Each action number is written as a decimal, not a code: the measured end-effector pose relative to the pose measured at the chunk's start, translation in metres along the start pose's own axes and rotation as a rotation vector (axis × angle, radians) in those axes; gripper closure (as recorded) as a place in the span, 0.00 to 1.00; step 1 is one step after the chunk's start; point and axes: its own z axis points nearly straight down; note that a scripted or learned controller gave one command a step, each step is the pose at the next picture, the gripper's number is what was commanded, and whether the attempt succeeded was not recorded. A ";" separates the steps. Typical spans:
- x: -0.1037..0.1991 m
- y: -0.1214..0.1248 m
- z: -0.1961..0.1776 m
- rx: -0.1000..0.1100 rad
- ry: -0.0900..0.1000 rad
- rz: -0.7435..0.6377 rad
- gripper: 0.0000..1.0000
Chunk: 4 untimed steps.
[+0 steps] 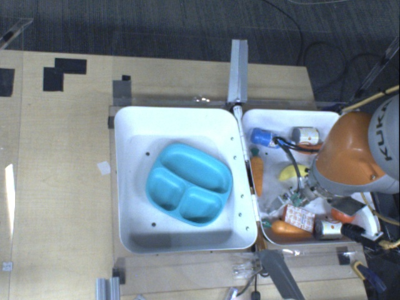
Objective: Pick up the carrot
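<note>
- Noted at the near wall of the right bin (281,115): an orange oblong thing (289,230) lying flat along it, with a red-and-white patterned box (299,216) touching it just behind.
- Found the gripper (299,196) low in the right bin, just behind the box, under the arm's orange band. Cannot tell whether open or closed; covered by the wrist.
- Located the carrot (256,175) lengthwise against the right bin's left wall, left of the gripper and apart from it. Not held.
- Marked a yellow thing (289,172) between carrot and arm, partly covered by the arm.
- Farther back: blue bottle (261,136) in the far left corner, silver can (306,134) near it.
- In the left bin (134,167): blue divided plate (189,183) at the middle.
</note>
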 end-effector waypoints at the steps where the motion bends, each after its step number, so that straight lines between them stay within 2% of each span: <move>1: 0.000 0.004 -0.012 -0.009 -0.004 -0.002 1.00; 2: 0.042 0.020 -0.096 0.007 0.004 0.316 1.00; 4: 0.044 0.024 -0.115 0.002 0.001 0.322 1.00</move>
